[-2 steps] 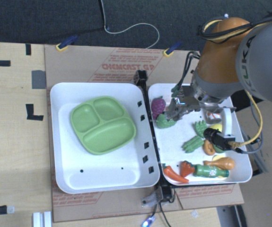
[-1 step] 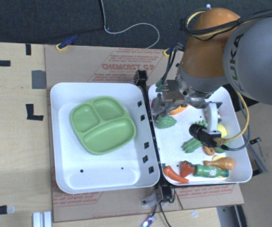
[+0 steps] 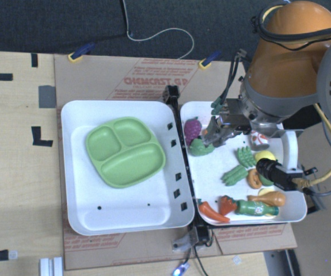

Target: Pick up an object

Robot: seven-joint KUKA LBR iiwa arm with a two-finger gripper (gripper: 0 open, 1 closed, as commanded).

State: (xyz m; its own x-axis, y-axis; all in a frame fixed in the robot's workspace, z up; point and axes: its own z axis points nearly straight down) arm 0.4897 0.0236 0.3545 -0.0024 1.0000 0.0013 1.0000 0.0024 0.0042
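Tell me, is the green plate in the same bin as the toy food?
No, the green plate lies in the view's left bin, the toy food in the right bin.

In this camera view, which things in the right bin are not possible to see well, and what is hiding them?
1. Red and white item, camera view: mostly covered by the arm; its kind is unclear.
2. Green item: the claw covers its upper part.
3. Right bin, far right corner: hidden under the arm.
4. Green bottle-like item: too small and blurred to name surely.
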